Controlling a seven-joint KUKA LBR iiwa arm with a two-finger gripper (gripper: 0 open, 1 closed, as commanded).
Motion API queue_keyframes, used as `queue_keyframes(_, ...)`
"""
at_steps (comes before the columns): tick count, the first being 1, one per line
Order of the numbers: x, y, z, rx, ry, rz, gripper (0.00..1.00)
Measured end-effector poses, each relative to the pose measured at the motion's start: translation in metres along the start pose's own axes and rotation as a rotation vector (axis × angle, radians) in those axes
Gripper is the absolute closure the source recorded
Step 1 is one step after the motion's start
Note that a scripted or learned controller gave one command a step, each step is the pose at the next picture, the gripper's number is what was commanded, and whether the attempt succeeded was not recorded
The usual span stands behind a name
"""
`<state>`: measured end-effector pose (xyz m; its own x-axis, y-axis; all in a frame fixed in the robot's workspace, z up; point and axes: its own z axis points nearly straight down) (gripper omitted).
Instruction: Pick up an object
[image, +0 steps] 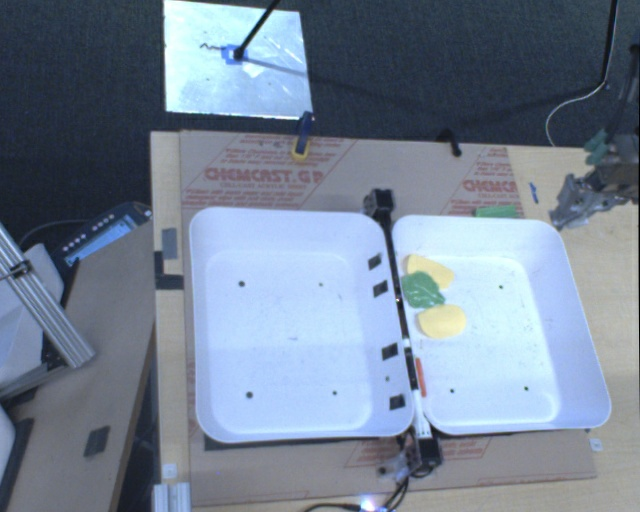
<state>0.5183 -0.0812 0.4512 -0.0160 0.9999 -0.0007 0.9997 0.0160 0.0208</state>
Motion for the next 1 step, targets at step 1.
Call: queue_keyframes(1, 0.1068, -0.0134, 0.2393, 0.031, 0.003, 0.006, 1.00)
